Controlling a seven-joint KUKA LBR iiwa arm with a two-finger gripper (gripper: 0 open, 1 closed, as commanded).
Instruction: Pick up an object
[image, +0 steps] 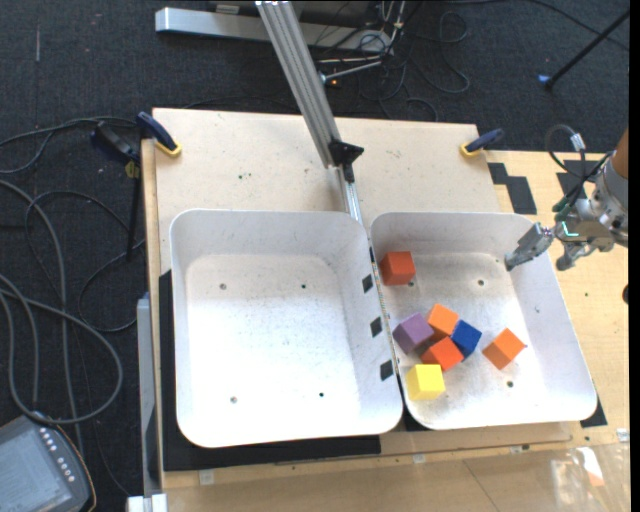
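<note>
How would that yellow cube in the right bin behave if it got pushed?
The yellow cube has flat faces, so it should slide, not roll. It looks small and probably light. It touches the red cube, so a push that way would likely shove both.

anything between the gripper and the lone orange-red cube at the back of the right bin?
Nothing visible. The gripper hangs over the right bin's right rim, fingers apart with nothing between them. The orange-red cube sits alone near the divider, with bare bin floor between them. The other cubes cluster nearer the front.
</note>
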